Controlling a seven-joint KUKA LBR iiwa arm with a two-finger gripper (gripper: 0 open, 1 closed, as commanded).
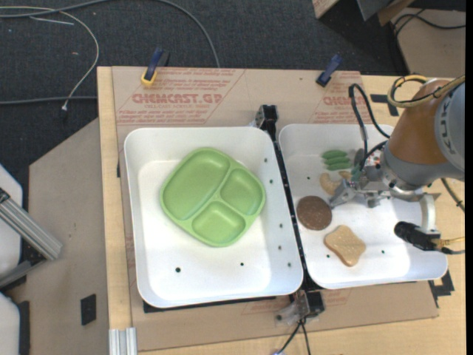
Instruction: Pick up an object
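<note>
The right bin [414,268] holds a round brown patty [314,213], a tan slice of toast [344,244], a small tan piece [327,181] and a green pod-like item [336,158]. My gripper [346,191] is low in this bin, reaching in from the right. Its tip lies just right of the small tan piece and above the patty's right edge. I see nothing lifted off the bin floor. The arm's grey body and orange band [414,135] cover the bin's right part.
The left bin [148,257] holds a green divided plate [213,196] near its middle. A black divider with clamps [284,198] runs between the bins. Cables [362,117] trail over the right bin's far edge. Cardboard lies under both bins.
</note>
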